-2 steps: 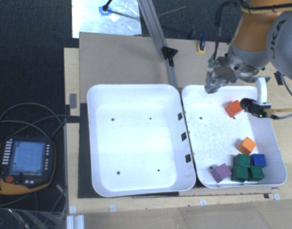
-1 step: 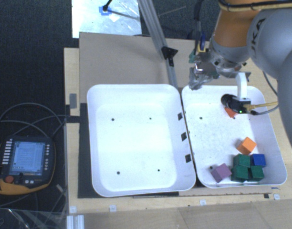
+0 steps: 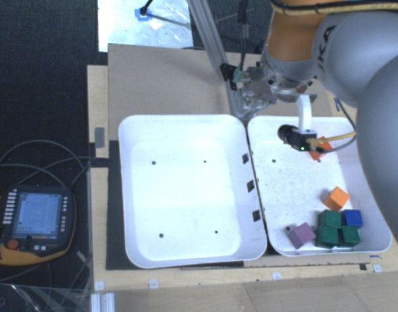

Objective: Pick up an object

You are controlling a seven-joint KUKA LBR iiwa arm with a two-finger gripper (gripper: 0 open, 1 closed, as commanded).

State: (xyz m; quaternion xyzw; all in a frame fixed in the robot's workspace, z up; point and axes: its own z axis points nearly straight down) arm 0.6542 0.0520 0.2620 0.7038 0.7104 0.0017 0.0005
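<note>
Blocks cluster at the near right corner of the right bin [image 3: 277, 174]: an orange block [image 3: 337, 197], a blue block [image 3: 352, 218], green blocks [image 3: 331, 229] and a purple block [image 3: 302, 234]. Far from them, the jaws [image 3: 251, 109] hang over the bins' far dividing edge; whether they are spread or pressed together cannot be told. The left bin [image 3: 131, 194] sits alongside on the desk [image 3: 160, 77].

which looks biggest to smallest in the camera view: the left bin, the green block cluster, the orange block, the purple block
1. left bin, by far the largest.
2. green block cluster.
3. orange block and purple block: they look about alike, so I won't rank them.
</note>
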